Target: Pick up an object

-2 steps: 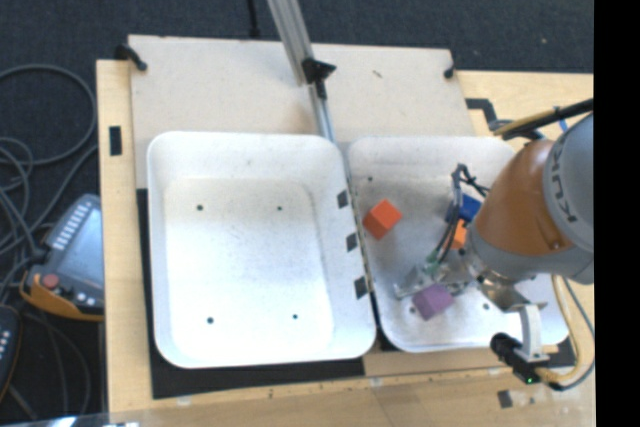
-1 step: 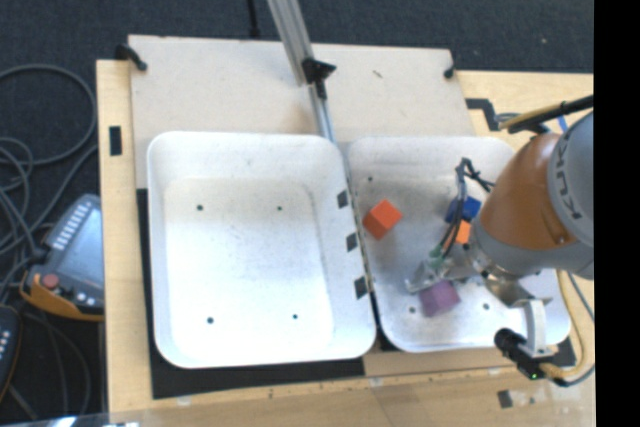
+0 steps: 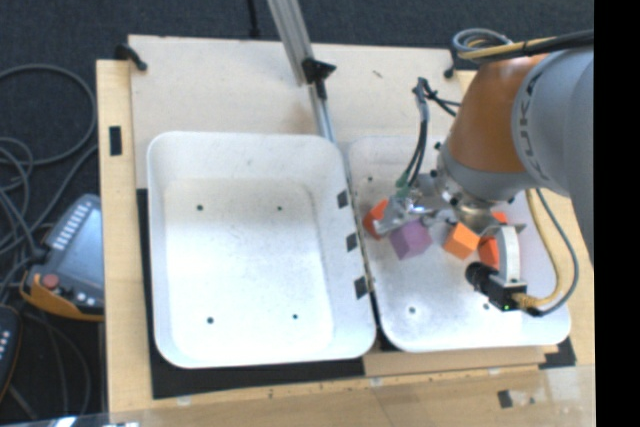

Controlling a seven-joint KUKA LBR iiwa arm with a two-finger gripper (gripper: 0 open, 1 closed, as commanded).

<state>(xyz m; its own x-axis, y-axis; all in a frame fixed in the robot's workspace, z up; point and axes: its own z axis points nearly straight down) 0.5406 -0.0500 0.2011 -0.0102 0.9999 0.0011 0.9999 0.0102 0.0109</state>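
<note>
In the right bin (image 3: pixel 440 325), a purple cube (image 3: pixel 409 240) lies near the left wall. A small orange piece (image 3: pixel 376 218) sits just to its left, and an orange block (image 3: pixel 461 241) lies to its right, with a further bit of orange (image 3: pixel 488 251) beside that. My gripper (image 3: pixel 404 209) hangs low over the bin, right above the purple cube and next to the small orange piece. The grey and orange arm (image 3: pixel 500 130) hides the bin's back right part and much of the gripper.
The left bin (image 3: pixel 250 245) stands beside the right one, sharing a raised wall (image 3: pixel 355 245) with black clips. A slanted aluminium rail (image 3: pixel 290 15) rises behind the bins. Cables and a handheld pendant (image 3: pixel 70 255) lie on the floor to the left.
</note>
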